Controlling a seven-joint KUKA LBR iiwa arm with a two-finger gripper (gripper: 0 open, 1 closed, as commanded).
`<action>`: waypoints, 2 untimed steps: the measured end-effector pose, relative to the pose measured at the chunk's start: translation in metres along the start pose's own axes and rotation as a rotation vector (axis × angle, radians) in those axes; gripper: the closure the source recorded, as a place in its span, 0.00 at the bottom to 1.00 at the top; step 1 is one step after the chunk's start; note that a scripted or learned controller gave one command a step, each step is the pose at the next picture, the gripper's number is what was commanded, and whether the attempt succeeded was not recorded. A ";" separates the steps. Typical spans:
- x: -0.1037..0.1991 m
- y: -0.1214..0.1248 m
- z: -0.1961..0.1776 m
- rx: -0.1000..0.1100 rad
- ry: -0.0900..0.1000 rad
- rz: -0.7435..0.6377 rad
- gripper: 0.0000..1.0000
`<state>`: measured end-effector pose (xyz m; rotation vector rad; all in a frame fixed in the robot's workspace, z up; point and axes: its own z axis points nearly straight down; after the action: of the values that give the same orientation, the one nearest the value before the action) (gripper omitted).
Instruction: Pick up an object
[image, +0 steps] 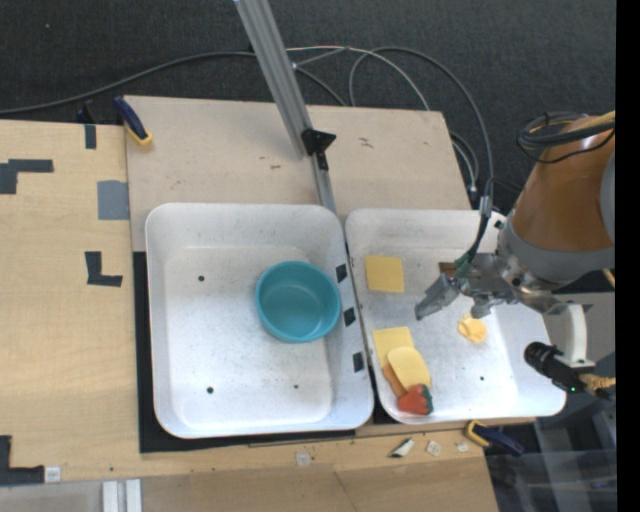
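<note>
My gripper (450, 308) hangs over the middle of the right bin (520, 405), open, with nothing between its fingers. A small yellow lump (472, 329) lies just below and to the right of the fingertips, apart from them. A flat yellow square (384, 274) rests to the gripper's left, near the bin's left wall. Toward the front left corner lie a yellow block (390, 341), a paler yellow piece (408, 366) overlapping it, and a red item (415, 401). A teal bowl (297, 300) stands upright in the left bin (180, 400).
A grey metal pole (285, 85) slants up from the wall between the bins. Cables (420, 65) loop over the bench behind the right bin. The arm's orange band (565, 195) hangs above the right bin's far right side. Small clips (405, 447) lie on the bench in front.
</note>
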<state>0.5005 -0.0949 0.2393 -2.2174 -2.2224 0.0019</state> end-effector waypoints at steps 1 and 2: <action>0.000 0.000 0.000 0.000 0.000 0.000 0.00; 0.006 -0.002 0.063 0.007 0.000 0.001 0.00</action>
<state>0.4980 -0.0889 0.1762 -2.2150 -2.2177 0.0086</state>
